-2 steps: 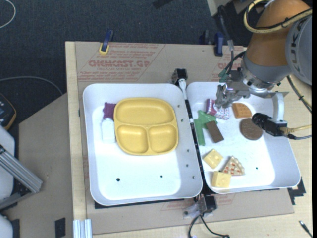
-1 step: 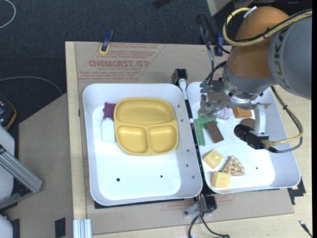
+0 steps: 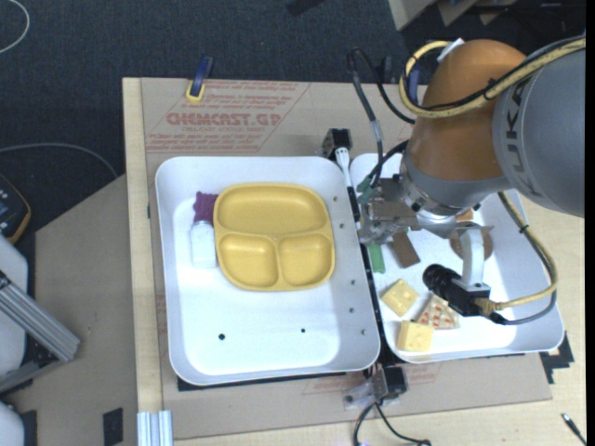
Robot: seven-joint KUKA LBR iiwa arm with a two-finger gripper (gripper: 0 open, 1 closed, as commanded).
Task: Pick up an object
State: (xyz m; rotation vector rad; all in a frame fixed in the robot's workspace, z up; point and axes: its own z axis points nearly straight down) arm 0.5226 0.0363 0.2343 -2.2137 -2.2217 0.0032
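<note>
pale yellow cheese-like wedge point(image 3: 401, 297) lies in right white bin point(image 3: 530, 333), just below hand point(image 3: 386, 223); hand state hidden, cannot tell; descend straight, centre over wedge, avoid green stick point(image 3: 376, 255)

Two shallow white bins sit side by side: the left bin point(image 3: 186, 342) and the right bin point(image 3: 535, 328). The left one carries one yellow divided plate point(image 3: 272, 233), one purple item point(image 3: 204, 205) and one small white bottle point(image 3: 202, 244). The right one carries three pale yellow food pieces point(image 3: 401, 297) point(image 3: 437, 316) point(image 3: 416, 336) and one green stick point(image 3: 376, 255).
</note>
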